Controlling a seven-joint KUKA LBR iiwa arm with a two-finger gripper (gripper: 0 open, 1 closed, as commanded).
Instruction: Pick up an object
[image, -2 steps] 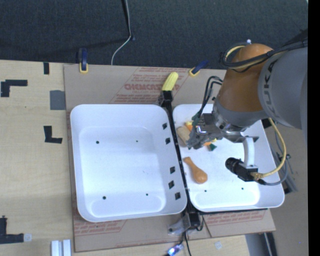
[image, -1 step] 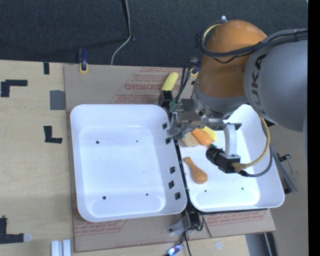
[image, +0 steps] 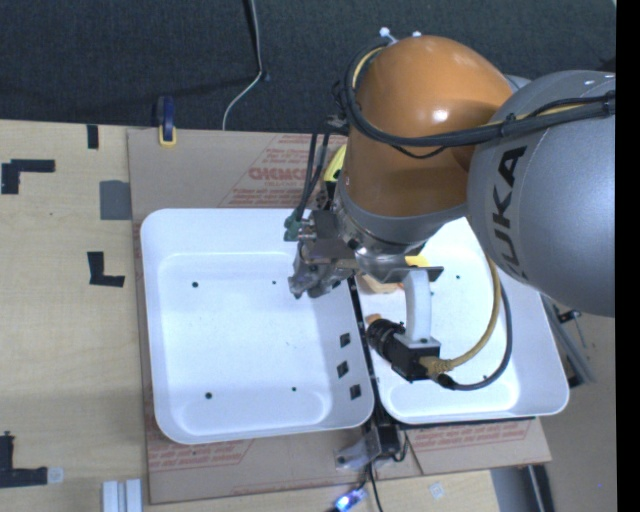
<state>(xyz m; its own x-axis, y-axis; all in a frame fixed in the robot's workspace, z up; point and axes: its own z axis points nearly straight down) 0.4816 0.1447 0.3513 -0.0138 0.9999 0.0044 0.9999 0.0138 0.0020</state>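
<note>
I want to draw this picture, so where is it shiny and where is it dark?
In the camera view, the arm's orange band has soft shiny patches on top; the left bin glows bright white; a faint shadow lies under the hand; the back of the picture is dark.

The arm (image: 440, 150) hides most of the right bin (image: 520, 390) and runs off the right edge.

Grey arm (image: 560, 190), orange band (image: 425, 120)

two white bins (image: 240, 330) on cardboard-covered bench (image: 60, 340)
</note>
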